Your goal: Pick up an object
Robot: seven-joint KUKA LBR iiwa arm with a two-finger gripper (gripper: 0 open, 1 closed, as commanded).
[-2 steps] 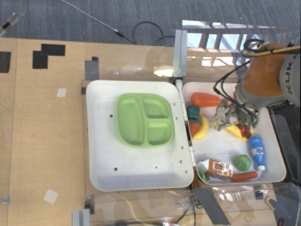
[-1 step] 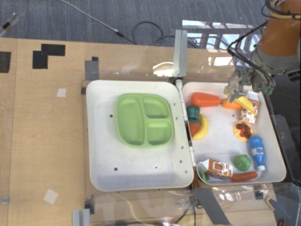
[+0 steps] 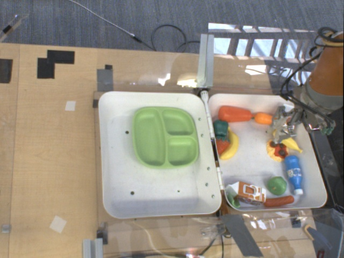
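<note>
Yellow-red toy (image 3: pixel 278 150), right bin (image 3: pixel 252 160) three o'clock: my end effector (image 3: pixel 280 130) sits above it, aperture and hold indeterminable. Risk: neighbouring blue bottle (image 3: pixel 294 173) crowds the pick, deflecting it.

Desk (image 3: pixel 48 144): pale wood top, stretching well left of the hand (image 3: pixel 279 136). Black squares (image 3: pixel 54 62) marked at its far-left edge; small pale tape scraps (image 3: pixel 70 106) on the wood. Floor (image 3: pixel 161 9) beyond the desk: blue-grey carpet, thin cable (image 3: pixel 86 9) and a dark looped cable (image 3: pixel 169 36) across it. Bright glare on the metal rail (image 3: pixel 258 44) behind the hand.
</note>
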